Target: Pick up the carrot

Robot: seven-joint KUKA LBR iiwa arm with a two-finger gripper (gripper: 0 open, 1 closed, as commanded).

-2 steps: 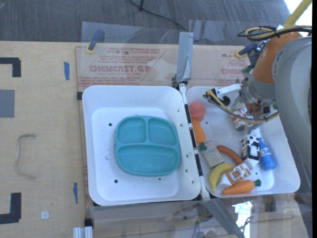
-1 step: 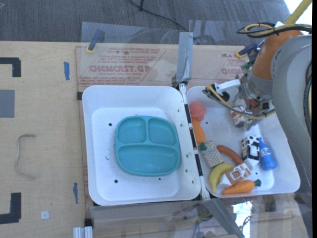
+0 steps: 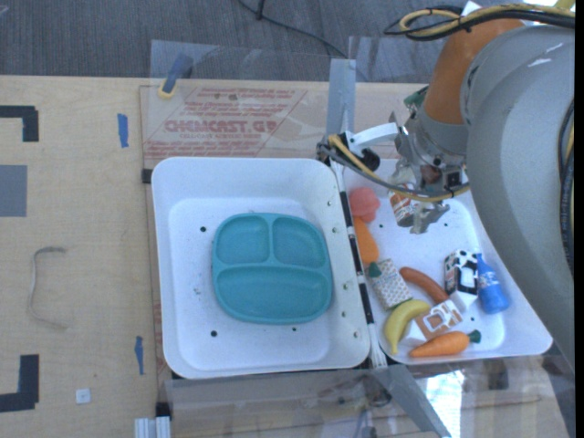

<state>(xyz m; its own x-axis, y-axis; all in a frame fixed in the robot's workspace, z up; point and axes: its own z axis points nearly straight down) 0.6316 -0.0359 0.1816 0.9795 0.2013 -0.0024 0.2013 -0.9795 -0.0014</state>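
The carrot lies by the right bin's near edge: probably light, rigid, smooth plastic. Best gripped across its thick middle. Whether the claw is spread, I cannot tell.

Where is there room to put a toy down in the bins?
Left bin: bare white floor all around the teal tray, widest on its left. The tray's compartments are bare too. Right bin: crowded with the carrot, banana and other toys.

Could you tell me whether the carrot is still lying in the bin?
Yes: the carrot lies flat at the right bin's near edge, beside the banana.
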